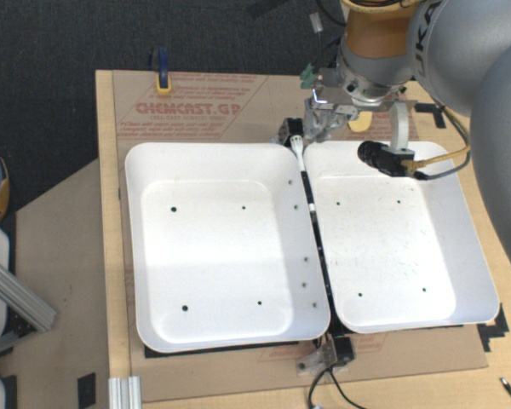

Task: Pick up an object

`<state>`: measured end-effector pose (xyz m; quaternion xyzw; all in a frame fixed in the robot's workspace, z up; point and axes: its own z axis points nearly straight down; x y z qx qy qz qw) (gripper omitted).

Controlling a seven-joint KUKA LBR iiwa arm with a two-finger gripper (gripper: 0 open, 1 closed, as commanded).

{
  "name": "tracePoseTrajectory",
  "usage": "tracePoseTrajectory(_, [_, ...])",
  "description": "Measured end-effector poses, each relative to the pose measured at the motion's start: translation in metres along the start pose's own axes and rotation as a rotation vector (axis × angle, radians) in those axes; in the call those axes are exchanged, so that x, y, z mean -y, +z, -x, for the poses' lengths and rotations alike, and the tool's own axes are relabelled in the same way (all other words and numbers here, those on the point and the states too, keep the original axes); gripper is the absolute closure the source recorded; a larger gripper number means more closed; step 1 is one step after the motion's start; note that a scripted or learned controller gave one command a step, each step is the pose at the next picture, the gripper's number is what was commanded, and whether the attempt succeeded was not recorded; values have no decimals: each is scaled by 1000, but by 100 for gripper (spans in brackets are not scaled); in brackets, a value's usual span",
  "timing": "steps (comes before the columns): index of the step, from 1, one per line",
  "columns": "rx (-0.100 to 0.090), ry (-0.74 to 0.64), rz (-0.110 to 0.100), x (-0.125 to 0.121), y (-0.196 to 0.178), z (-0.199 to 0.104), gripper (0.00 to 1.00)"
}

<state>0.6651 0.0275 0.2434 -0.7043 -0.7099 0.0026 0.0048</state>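
My gripper point(322, 123) hangs over the far edge of the bench, just beyond the back left corner of the right bin point(383, 254). The grey wrist and orange band point(379, 11) rise above it. A small pale yellow object point(359, 122) shows just right of the gripper, under the wrist, and I cannot tell whether it is held. A black attachment with a cable point(385, 157) hangs from the wrist over the right bin's back rim.
The left bin point(213, 245) lies beside the right one, their rims meeting at a black strip point(311, 216). A blue and yellow clamp point(162, 71) stands at the board's far left corner. Metal framing point(17, 301) sits off the bench's left side.
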Motion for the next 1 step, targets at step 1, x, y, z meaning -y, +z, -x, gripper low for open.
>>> tracePoseTrajectory(1, [4, 9, 18, -2, -56, 20, 100])
